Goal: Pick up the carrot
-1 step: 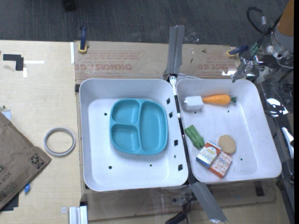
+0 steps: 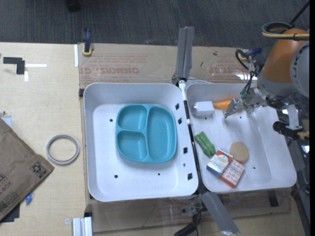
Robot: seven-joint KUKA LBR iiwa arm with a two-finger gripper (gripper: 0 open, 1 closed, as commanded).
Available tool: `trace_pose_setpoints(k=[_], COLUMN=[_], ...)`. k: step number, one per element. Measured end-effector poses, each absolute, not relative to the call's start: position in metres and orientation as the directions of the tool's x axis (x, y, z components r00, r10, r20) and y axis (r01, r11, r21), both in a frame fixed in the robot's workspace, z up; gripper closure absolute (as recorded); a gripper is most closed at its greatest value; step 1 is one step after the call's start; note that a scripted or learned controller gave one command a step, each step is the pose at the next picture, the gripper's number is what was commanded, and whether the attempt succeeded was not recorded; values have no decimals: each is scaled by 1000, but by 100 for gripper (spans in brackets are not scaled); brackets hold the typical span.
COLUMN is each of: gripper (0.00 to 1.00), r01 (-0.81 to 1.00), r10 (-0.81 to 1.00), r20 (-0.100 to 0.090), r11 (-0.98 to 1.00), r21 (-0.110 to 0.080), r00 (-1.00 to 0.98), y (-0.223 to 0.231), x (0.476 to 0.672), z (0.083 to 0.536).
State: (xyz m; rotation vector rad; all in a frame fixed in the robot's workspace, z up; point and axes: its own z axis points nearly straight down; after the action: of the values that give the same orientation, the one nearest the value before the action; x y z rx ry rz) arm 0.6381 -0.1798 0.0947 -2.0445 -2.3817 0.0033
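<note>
The gripper hovers low in the right bin, its fingers slightly parted and holding nothing. The carrot lies just beside its tips, against a white block. A green pickle lies nearer the front.

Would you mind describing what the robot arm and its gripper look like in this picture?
The arm is grey and rounded, with an orange band above the wrist. Dark cables loop beside it, some with blue and yellow. The gripper is slim grey metal.

slanted overhead view of 2 bins
</note>
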Motion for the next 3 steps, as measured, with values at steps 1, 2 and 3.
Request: trace_pose_setpoints(k=[1, 2, 3], gripper=[0, 0, 0], r01=[984, 994, 829], r10=[985, 994, 829], r20=[2, 0, 0], r11=[175, 108, 560], r21=[-9, -6, -1], r00=[-175, -108, -560], y=[-157, -145, -179], x=[657, 658, 660], z=[87, 88, 173])
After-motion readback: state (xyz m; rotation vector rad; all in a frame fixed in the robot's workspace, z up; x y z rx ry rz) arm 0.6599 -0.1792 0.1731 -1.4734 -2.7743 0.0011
